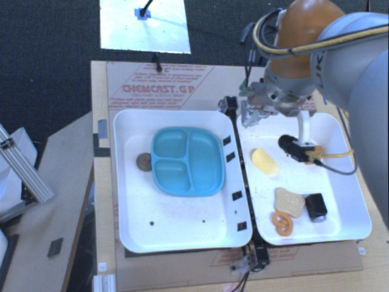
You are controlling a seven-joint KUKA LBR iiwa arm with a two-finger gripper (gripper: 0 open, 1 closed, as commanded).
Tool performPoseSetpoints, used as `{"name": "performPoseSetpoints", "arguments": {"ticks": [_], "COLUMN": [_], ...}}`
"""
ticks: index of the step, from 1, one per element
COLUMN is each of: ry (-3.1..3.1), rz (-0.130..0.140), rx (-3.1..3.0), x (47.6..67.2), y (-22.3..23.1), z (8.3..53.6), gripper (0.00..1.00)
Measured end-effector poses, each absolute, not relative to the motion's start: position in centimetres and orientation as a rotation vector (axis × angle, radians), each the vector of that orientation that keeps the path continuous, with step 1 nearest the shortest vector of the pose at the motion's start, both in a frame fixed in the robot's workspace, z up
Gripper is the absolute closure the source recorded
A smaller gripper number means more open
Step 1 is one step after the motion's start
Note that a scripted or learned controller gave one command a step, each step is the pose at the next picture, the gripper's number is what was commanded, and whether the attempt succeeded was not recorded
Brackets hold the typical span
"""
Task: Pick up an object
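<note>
Grey metal and an orange band make up my arm, which reaches in from the right and hangs over the far edge of the right bin (358, 221). My hand (254, 115) sits low at that bin's far left corner, close to the divider where the two bins meet. From this angle I cannot tell how it is set, and I see nothing held in it. A white post and a black fitting with a yellow-orange cable hang just to the right of it, over the bin floor.

Nearest to my hand in the right bin lies a pale yellow oval piece (264, 161), apart from the hand and a little toward the front. Farther forward is a tan slice that looks like toy bread (289, 201), with an orange pretzel-shaped piece (282, 222) touching its front edge. Just beside the bread on the right is a small black block (316, 206).

Across the divider, the left bin (130, 224) holds a blue sectioned plate (186, 161), lying flat near the middle. A small round brown disc (144, 161) lies against the plate's left rim.

Both bins rest on a clear sheet with red lettering, laid on the desk (70, 181). Behind the bins, a white square sheet (144, 17) lies on the dark floor covering.
</note>
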State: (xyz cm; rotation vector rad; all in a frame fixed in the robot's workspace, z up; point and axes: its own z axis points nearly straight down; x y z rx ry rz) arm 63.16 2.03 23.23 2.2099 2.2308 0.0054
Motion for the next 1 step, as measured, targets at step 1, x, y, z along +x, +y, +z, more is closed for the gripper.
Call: {"name": "performPoseSetpoints", "arguments": {"ticks": [1], "ry": [2.233], "rz": [0.008], "rx": [2.209], "x": [64.09], "y": [7.72], "z": [23.92], "gripper": [1.0]}}
